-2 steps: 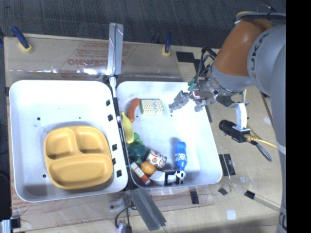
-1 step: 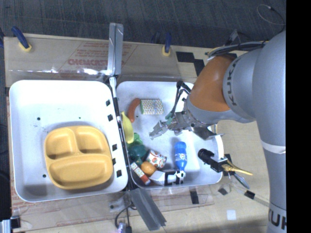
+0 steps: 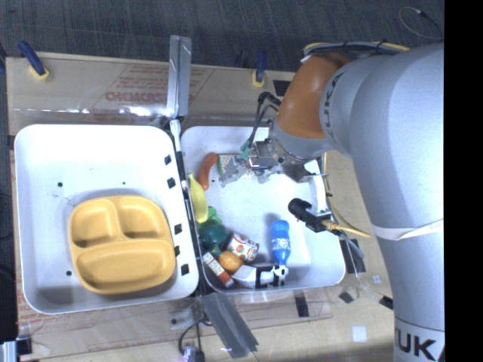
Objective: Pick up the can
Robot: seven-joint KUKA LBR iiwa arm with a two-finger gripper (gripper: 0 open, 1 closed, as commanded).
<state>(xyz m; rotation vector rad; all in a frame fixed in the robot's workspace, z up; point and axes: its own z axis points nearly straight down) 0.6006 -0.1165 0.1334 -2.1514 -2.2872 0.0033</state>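
Two bins side by side: left bin [image 3: 45,149], right bin [image 3: 317,266]. Tray [image 3: 121,243] sits in left bin, toward its 6 o'clock. In the right bin, clutter lines the 9 o'clock wall: banana [image 3: 198,196], then can [image 3: 243,246] toward 6 o'clock. Bottle [image 3: 280,240] just at 3 o'clock of the can. Gripper [image 3: 253,161] at the bin's 12 o'clock end.

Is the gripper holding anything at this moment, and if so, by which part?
Cannot be told. The gripper is low in the right bin, at its far end, with nothing visibly between its tips. The can lies apart, near the front.
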